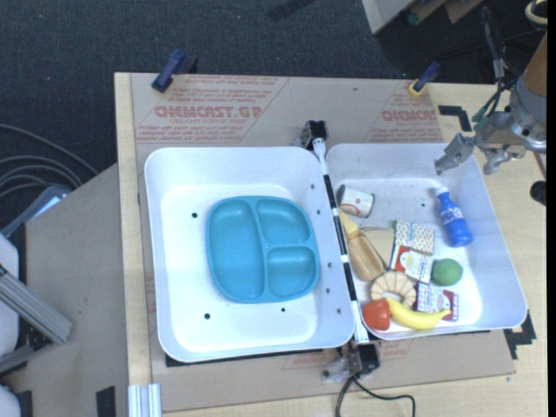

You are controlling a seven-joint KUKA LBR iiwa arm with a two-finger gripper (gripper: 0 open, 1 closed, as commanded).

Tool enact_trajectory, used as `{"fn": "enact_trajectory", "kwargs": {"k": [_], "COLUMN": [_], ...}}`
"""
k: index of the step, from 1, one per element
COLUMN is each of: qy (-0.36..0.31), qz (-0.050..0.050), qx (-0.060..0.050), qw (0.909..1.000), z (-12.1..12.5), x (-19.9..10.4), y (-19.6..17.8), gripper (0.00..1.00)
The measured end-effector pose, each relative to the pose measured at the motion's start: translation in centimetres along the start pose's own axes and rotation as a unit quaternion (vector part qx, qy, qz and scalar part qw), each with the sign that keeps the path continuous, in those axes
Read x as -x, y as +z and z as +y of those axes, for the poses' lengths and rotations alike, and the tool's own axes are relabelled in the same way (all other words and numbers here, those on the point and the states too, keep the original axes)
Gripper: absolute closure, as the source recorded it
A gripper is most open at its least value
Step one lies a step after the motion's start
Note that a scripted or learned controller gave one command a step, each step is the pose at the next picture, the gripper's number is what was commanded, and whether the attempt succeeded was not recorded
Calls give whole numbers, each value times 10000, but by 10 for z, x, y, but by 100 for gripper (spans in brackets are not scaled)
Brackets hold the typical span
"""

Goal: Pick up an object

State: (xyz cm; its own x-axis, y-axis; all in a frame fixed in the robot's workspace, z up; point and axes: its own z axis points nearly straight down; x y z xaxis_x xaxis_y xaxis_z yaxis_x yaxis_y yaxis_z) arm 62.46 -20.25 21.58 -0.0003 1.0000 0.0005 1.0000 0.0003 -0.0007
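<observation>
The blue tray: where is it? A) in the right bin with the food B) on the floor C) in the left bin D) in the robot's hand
C: the blue tray lies flat in the left bin, alone, while the banana and other food sit in the right bin.

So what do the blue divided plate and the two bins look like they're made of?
The blue plate looks like moulded plastic: one even colour, rounded compartment edges, a soft matte sheen. Both bins, left and right, seem to be thin white formed plastic, smooth and slightly glossy with rounded rims, though sheet material can't be confirmed.
</observation>
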Motion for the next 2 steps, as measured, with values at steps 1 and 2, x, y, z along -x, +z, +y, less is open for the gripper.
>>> {"fn": "enact_trajectory", "kwargs": {"k": [1, 2], "qy": [-4, -9], "qz": [15, 1], "qx": [-11, 6], "qw": [10000, 10000], "z": [-7, -6], "x": [20, 20], "y": [103, 91], "gripper": [0, 100]}}
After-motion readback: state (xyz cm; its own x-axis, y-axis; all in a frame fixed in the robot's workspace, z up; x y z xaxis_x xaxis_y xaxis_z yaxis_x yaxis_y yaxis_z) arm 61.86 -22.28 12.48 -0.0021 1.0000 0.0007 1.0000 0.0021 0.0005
